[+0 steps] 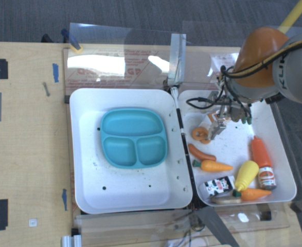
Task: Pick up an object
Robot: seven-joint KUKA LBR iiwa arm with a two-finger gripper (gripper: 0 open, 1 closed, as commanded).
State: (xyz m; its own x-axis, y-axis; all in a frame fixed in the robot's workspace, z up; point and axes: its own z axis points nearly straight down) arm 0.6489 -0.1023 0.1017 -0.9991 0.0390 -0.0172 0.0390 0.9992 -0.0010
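Camera view looks down on a wooden counter [22, 153] with two white bins side by side. Farthest left, the left bin [84, 189] holds a blue divided plate [134, 138] near its middle. Across the central seam, the right bin [284, 174] carries the toys: a small pretzel [200, 134] near its left wall, a sausage [201, 152] just below it, then a carrot [216, 165], a black-and-white carton [217, 186], a yellow corn cob [246, 175], a second carrot [254, 193] and a red bottle [262, 162]. The tool [216, 129] hangs just right of the pretzel, its tips beside it; whether it is clenched or released cannot be told, and nothing visibly sits between the tips.
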